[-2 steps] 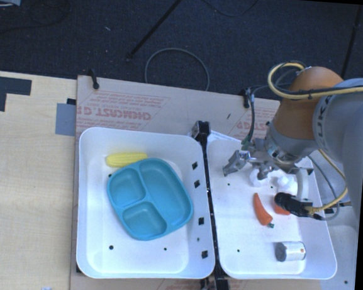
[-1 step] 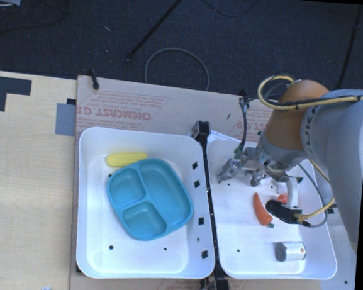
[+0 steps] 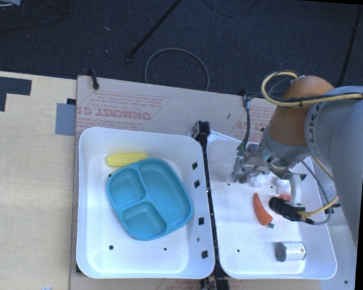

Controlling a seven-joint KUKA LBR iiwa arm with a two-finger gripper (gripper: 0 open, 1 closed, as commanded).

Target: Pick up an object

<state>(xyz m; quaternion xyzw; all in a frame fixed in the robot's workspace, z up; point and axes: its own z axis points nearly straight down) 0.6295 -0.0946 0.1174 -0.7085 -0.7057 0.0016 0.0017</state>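
Nearest the camera, a grey cylinder [image 3: 290,252] is lying on its side in the near right corner of the right bin [image 3: 324,271]. Just beyond it an orange carrot [image 3: 263,209] is resting on the bin floor, slanting towards that bin's middle. In the left bin [image 3: 87,253] a blue divided plate [image 3: 148,198] is sitting flat, and a yellow corn cob [image 3: 125,159] is lying against its far edge. Farther back, I am holding my gripper [image 3: 245,172] low over the far left part of the right bin, close to the divider between the bins and apart from the carrot. I am not able to tell whether it is apart or together, and nothing is showing in its grasp. My orange band [image 3: 296,113] is hanging above it.
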